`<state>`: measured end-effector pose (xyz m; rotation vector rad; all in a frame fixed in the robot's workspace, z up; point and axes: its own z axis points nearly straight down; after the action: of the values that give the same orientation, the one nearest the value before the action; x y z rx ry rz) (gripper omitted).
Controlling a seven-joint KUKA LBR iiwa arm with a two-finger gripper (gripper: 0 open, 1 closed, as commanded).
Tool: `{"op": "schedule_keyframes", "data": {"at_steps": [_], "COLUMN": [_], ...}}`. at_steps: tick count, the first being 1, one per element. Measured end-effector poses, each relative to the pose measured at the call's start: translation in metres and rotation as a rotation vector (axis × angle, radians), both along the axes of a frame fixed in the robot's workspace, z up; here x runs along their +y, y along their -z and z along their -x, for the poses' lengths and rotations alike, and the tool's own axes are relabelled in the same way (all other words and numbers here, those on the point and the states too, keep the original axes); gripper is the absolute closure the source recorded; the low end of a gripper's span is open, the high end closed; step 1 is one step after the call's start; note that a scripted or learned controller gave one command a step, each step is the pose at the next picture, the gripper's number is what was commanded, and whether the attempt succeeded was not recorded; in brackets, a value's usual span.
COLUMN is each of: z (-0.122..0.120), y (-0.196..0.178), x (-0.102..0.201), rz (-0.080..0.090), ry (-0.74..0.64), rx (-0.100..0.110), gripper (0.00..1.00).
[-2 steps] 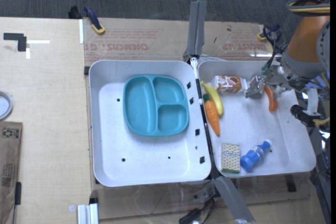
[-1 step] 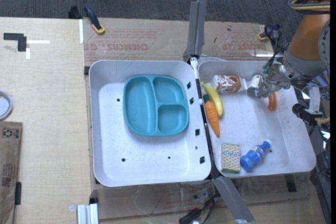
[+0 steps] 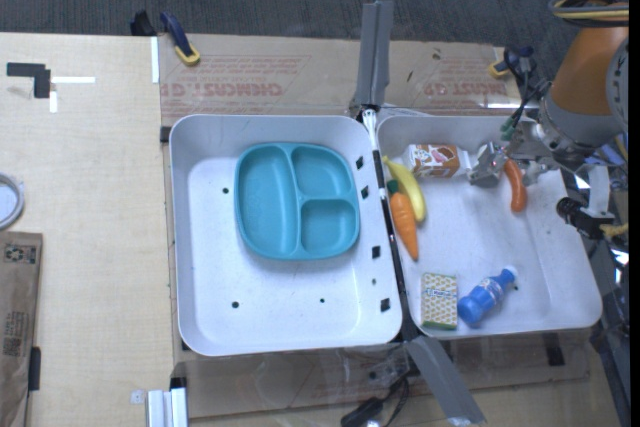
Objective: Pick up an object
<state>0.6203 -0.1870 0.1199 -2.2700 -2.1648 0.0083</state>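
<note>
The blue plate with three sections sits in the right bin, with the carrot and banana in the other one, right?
Not quite. The camera view shows the blue plate in the left bin. The carrot and banana do lie in the other one, the right bin, against its left wall.

End effector (image 3: 497, 165) low, arm bent.

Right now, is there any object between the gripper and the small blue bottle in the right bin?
Nothing visible blocks it. The gripper is at the far side of the right bin, beside an orange-red piece. Bare bin floor lies between it and the blue bottle near the front.
</note>
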Motion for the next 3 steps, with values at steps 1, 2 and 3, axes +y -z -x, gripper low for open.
{"op": "schedule_keyframes", "data": {"at_steps": [1, 2, 3], "z": [-0.005, -0.034, -0.020], "y": [0.019, -0.010, 0.030], "x": [-0.013, -0.019, -0.019], "rz": [0.002, 0.001, -0.005], "ry": [0.005, -0.144, -0.129], "rx": [-0.021, -0.008, -0.005], "gripper": [0.00, 0.00, 0.00]}}
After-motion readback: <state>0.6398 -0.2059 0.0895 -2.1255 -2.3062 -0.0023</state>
